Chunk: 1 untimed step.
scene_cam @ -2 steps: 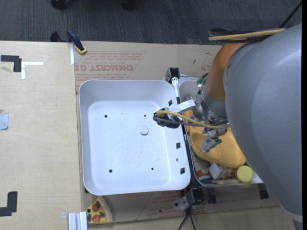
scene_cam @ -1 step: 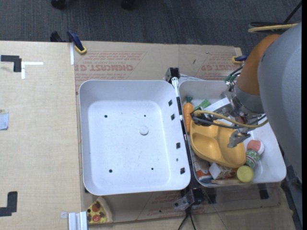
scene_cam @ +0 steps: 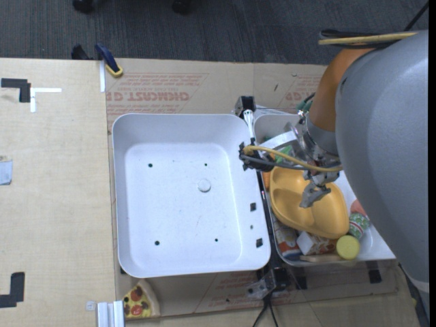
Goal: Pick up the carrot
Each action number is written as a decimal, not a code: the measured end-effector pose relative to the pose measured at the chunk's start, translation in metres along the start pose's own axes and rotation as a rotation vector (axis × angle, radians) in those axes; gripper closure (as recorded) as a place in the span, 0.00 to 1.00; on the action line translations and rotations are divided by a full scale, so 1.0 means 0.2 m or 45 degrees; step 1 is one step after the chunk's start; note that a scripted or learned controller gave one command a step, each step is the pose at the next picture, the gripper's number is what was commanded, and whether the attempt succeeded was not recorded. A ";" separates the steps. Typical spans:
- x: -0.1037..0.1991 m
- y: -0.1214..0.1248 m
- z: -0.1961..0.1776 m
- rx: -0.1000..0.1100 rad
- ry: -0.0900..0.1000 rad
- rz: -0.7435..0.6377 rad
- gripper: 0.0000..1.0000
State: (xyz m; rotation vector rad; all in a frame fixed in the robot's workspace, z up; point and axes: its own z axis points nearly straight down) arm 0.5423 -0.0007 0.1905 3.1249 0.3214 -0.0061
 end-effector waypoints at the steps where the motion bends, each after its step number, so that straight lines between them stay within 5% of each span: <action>1: 0.00 0.00 0.00 -0.001 0.000 0.000 0.00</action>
